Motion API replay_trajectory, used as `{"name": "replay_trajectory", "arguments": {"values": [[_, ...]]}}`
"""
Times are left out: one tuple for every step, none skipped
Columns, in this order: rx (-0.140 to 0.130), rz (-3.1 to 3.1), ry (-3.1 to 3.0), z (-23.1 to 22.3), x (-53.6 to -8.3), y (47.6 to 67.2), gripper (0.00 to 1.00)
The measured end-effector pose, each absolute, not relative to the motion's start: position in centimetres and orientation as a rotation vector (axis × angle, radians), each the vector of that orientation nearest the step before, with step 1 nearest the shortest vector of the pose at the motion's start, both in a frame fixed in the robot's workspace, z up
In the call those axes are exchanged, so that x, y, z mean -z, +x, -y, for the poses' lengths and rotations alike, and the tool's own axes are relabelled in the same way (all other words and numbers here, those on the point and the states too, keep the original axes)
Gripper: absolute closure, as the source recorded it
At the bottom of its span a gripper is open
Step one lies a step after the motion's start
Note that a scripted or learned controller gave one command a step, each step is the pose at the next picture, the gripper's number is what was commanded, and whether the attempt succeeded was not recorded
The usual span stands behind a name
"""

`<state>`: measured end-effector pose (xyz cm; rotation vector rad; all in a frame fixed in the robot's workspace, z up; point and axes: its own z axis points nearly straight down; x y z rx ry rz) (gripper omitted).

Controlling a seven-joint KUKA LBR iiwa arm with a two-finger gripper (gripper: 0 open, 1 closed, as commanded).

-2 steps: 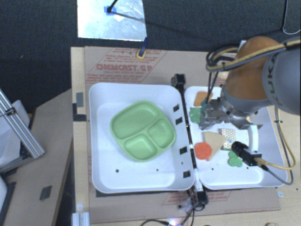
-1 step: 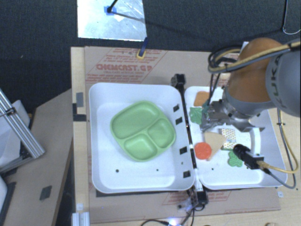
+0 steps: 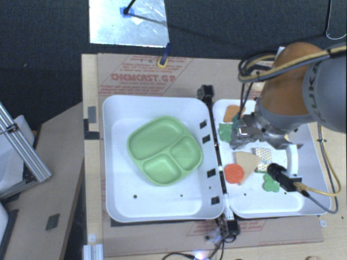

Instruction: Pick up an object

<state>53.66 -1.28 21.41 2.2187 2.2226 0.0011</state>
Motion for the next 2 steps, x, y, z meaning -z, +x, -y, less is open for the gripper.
{"name": "replay_trajectory", "arguments": {"values": [[-0.002,-2.221,2.22,2.4,-22.1,53.8,1.0],[-0.004,-2.227,2.215,1.7,-23.4,53.9,1.0]]}}
